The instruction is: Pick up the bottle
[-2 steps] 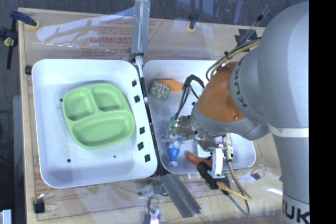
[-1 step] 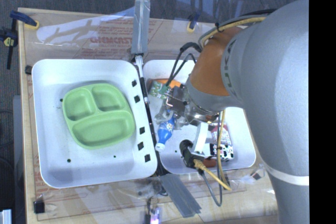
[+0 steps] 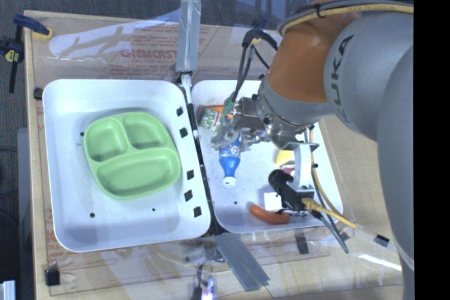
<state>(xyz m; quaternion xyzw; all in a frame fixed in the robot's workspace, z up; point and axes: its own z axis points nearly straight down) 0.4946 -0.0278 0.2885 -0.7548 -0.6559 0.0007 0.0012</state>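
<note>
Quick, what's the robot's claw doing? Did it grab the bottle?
Gripper: over the bottle in the right bin; open, shut or holding it cannot be told.

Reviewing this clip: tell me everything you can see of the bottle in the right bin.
The bottle is small, with a blue, plastic-looking body and a white cap. It lies on its side on the floor of the right bin, near the divider between the two bins, cap end pointing toward the camera. Its upper end is hidden beneath the arm's claw, which sits directly over it; whether the claw touches it cannot be told. A red sausage-shaped toy lies apart, nearer the bin's front rim.
</note>
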